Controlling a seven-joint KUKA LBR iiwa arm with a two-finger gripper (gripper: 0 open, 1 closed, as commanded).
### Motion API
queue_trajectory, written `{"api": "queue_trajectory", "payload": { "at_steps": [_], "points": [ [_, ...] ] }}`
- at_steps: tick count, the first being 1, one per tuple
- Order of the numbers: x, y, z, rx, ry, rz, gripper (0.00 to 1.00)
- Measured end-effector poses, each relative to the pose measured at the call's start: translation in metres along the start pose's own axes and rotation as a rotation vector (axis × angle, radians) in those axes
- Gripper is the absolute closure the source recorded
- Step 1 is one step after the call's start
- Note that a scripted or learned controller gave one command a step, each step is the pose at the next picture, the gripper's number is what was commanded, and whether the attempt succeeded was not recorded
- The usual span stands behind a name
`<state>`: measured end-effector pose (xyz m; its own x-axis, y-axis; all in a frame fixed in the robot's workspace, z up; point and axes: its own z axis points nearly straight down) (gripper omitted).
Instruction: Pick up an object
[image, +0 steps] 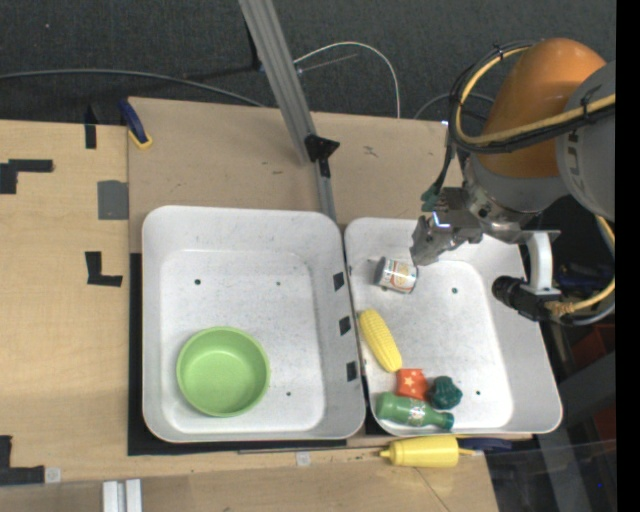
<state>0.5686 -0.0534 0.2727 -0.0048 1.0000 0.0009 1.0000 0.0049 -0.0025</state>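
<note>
Can (397, 275): small, on its side in the right bin (500, 345), upper-left part, near the wall shared with the left bin (200, 250). Long axis runs roughly three to nine o'clock, slightly tilted; label unreadable. Gripper (432, 240): just beside the can at its one o'clock, apparently above it and apart, nothing seen between its fingers; open or closed cannot be told, the tips being dark and blurred against the wrist. Corn (380, 339): at six o'clock of the can, long axis near twelve to six. Red piece (411, 382), dark green piece (444, 392), green bottle (412, 411): clustered at the bin's lower edge, outlines partly overlapping. Green bowl (223, 371): left bin, lower left. Yellow bottle (424, 453): outside, on the bench.
</note>
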Motion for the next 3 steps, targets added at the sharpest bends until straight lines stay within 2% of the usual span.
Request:
{"api": "queue_trajectory", "payload": {
  "at_steps": [1,2,3],
  "points": [
    [0.046,-0.008,0.017,0.002,-0.001,0.0,1.0],
    [0.099,-0.035,0.031,0.003,0.0,-0.001,1.0],
    [0.152,-0.045,0.028,0.001,0.0,-0.003,1.0]
  ]
}}
